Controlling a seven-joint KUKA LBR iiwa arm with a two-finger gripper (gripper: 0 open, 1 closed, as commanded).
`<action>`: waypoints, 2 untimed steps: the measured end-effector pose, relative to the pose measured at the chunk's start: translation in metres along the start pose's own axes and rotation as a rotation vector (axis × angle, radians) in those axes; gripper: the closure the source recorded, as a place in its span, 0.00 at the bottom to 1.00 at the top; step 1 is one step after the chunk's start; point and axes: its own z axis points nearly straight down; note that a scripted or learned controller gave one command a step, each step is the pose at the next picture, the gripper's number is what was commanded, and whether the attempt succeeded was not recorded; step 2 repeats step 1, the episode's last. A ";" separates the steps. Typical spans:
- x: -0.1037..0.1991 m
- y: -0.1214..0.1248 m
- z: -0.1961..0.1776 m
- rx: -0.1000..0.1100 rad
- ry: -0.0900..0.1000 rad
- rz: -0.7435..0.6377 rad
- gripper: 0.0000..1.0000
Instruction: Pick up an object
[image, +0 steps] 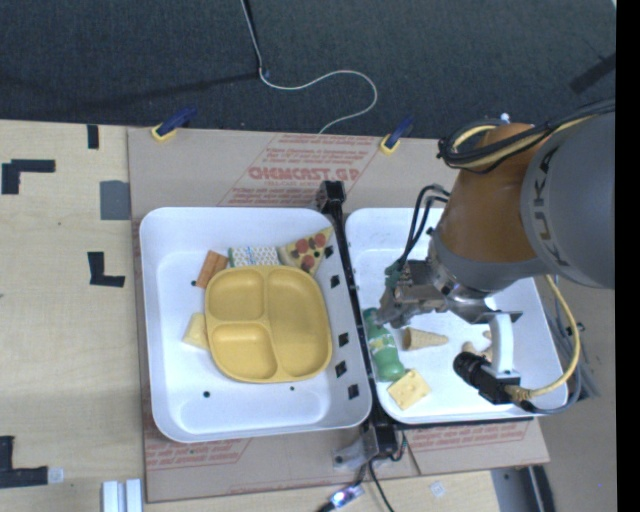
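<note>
gripper (400, 312) hangs low over right bin (530, 405) beside green object (380, 345).

Right bin (520, 405): green bottle-like object (380, 345) lies flat along the bin's left wall, directly below the gripper (398, 305) fingers, touching or nearly so. Pale cone-shaped piece (424, 339) lies on its side just right of the fingers. Yellow cheese-like wedge (407, 389) lies flat, farther below them.

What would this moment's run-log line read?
arm: over right bin | gripper: low, near green item | grasp: unconfirmed | left bin: yellow divided plate
</note>
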 end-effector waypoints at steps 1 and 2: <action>-0.011 -0.007 -0.003 0.001 0.001 0.000 1.00; -0.011 -0.007 -0.003 0.001 0.001 0.000 1.00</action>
